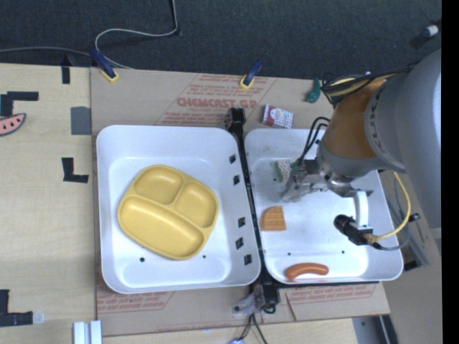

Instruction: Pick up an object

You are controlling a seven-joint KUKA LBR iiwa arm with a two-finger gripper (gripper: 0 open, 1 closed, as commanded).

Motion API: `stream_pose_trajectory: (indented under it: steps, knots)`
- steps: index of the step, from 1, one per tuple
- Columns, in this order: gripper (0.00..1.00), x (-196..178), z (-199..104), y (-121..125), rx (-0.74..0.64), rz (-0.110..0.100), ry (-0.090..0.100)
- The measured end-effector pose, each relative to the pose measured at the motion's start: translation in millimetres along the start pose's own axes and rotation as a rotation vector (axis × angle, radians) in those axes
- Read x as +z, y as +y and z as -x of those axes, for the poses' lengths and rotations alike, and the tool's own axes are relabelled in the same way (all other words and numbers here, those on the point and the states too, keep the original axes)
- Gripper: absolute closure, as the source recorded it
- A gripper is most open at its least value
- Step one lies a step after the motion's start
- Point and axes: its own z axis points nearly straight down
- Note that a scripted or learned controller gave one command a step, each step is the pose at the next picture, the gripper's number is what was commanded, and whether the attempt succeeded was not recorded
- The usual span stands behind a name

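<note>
The claw (292, 186) hangs low in the right bin (373, 267), its metal tips near the bin's upper left part, just beside a small green-and-white object (284, 168); whether it is wide, narrow or closed on anything I cannot tell, since the wrist and cables crowd that spot. That small object looks the likeliest target, judging by how close the claw is. Just below lies a tan waffle-like piece (272, 219), flat and apart from the claw, and near the bin's lower rim lies an orange sausage-shaped toy (307, 270), well apart from both. The items lie loose and spread out, probably so each can be reached singly. The left bin (115, 149) carries a yellow divided plate (168, 211), tilted across its floor. Both bins rest on a cardboard sheet (208, 99) printed in red with "CHEMCAST" and smaller lines too fine to read. A small red-and-white packet (276, 116) lies on the cardboard above the right bin; its writing is illegible.
</note>
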Motion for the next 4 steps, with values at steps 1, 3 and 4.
stream_pose_trajectory:
  steps: [1, 3, 4]
  knots:
    - [0.0, 0.1, 0.0, -0.1, 0.0, 0.0, 0.0]
    - [1.0, 8.9, 22.3, -73.3, 0.003, 0.002, -0.002]
    - [1.0, -103.6, -24.7, -88.9, 0.001, -0.002, 0.001]
